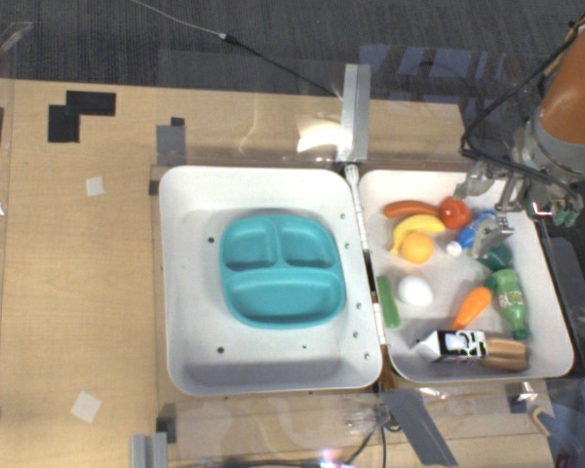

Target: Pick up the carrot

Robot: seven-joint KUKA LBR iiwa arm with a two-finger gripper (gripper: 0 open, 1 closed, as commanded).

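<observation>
The carrot lies tilted in the right bin, just beside the green bottle. The hand hovers up-bin from the carrot, likely lining up; whether it is released or clenched I cannot tell.

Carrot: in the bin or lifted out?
In the bin. The carrot lies tilted on the right bin's floor beside a green bottle, gripper above it.
</observation>
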